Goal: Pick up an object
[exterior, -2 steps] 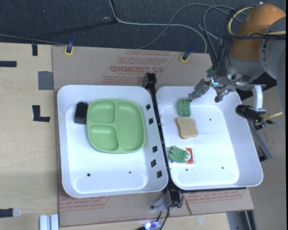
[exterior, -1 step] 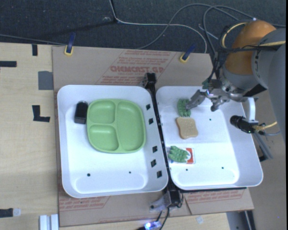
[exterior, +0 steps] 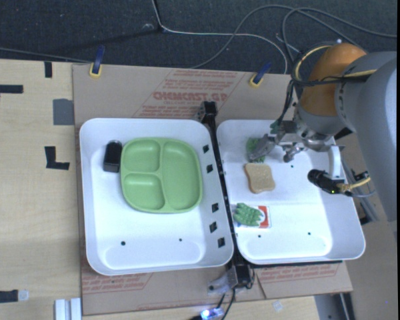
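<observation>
My gripper (exterior: 275,152) hangs over the far part of the right bin (exterior: 320,242), its two fingers standing apart with bare white floor between them. A small green leafy thing (exterior: 255,144) lies against the outer side of the left finger, not between the fingers. A tan slice of toast (exterior: 259,177) lies just in front of the gripper, apart from it. A green, red and white packet (exterior: 251,215) lies near the right bin's left wall.
The left bin (exterior: 147,249) holds a green divided plate (exterior: 161,175) and a small black block (exterior: 112,156) beside the plate's left edge. A black divider (exterior: 217,179) runs between the bins. The arm fills the upper right.
</observation>
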